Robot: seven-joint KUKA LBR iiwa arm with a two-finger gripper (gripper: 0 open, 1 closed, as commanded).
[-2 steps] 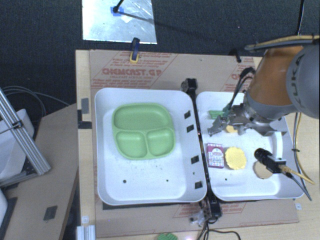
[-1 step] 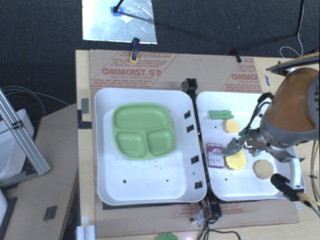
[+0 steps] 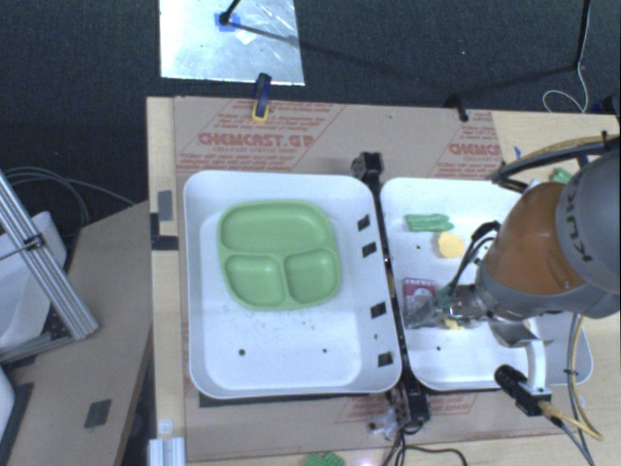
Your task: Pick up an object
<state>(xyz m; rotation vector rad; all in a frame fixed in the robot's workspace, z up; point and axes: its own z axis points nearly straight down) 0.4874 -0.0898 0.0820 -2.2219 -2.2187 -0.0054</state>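
we're at the grasp step: pincer [image 3: 434, 306] is down in the right bin [image 3: 466, 372] beside a small dark-red packet [image 3: 418, 288]. can't tell its opening. next we need a confirmed grip before lifting.

A divided plate [image 3: 279, 253] lies in the left bin [image 3: 209, 357], apparently alone.

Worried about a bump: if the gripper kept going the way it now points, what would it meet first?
The gripper points left and down in the right bin. First in its line looks to be the small packet by the divider; past that, the divider. Depth is unclear from this view.
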